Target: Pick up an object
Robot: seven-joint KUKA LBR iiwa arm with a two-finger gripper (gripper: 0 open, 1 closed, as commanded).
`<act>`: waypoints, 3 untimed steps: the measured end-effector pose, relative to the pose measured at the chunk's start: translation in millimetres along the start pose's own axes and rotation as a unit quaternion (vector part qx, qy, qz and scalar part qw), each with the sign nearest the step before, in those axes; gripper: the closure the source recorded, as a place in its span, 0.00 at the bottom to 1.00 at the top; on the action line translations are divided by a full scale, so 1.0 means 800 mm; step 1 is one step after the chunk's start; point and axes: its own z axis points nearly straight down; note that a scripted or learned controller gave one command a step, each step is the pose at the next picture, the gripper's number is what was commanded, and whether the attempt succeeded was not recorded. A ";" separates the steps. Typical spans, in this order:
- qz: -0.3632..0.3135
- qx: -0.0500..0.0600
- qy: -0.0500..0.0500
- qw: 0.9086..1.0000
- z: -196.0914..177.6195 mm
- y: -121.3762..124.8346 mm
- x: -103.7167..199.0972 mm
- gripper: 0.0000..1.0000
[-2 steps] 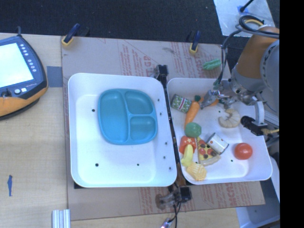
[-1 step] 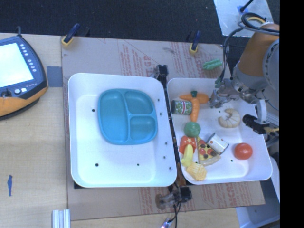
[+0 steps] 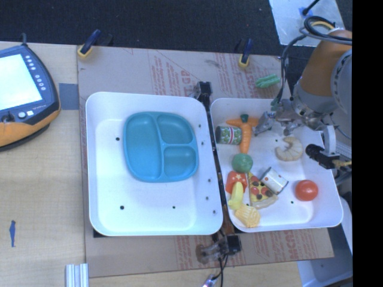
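Tool [image 3: 281, 123] above toy-filled right bin [image 3: 323, 220]

The left bin [image 3: 96, 178] is mostly taken by a blue divided plate [image 3: 160, 146], with bare white floor around it, widest at 6 o'clock. In the right bin [image 3: 326, 217] the objects crowd the 9 o'clock side: a can [image 3: 228, 134], a carrot [image 3: 246, 130], a green ball [image 3: 242, 162] and a pile of toy food [image 3: 250, 196]. A tomato [image 3: 306, 190] and a croissant [image 3: 290, 148] stand apart, with free floor between them. The gripper [image 3: 276, 122] blocks the 12 o'clock edge.
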 end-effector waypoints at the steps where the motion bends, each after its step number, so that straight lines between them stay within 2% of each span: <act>1: 0.001 0.000 0.000 1.000 0.013 0.015 0.022 0.00; 2: 0.001 0.000 0.000 1.000 0.013 0.015 0.054 0.00; 3: 0.001 0.001 0.000 1.000 0.013 0.015 0.060 0.00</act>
